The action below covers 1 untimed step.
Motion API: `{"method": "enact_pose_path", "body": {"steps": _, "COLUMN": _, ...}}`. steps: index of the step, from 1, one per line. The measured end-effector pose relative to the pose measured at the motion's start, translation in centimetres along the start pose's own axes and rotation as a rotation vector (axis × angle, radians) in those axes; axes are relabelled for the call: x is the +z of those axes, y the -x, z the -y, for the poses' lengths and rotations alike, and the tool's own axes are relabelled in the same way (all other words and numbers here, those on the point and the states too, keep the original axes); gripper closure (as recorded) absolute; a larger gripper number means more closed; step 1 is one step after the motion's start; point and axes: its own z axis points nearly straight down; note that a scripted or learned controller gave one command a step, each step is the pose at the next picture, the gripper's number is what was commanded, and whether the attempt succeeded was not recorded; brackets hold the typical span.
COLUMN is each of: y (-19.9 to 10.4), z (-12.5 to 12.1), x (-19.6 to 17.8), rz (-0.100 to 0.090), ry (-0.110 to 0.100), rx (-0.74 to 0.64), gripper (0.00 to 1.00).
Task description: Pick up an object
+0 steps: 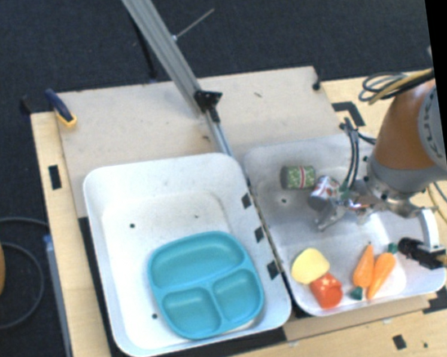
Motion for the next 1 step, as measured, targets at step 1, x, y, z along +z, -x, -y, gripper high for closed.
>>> {"method": "enact_pose_path", "body": {"steps": 1, "y": 0.08, "z": -0.21, "x": -1.43, "rz": 0.001, "ry": 0.008, "rx": 0.002, "gripper": 1.00}}
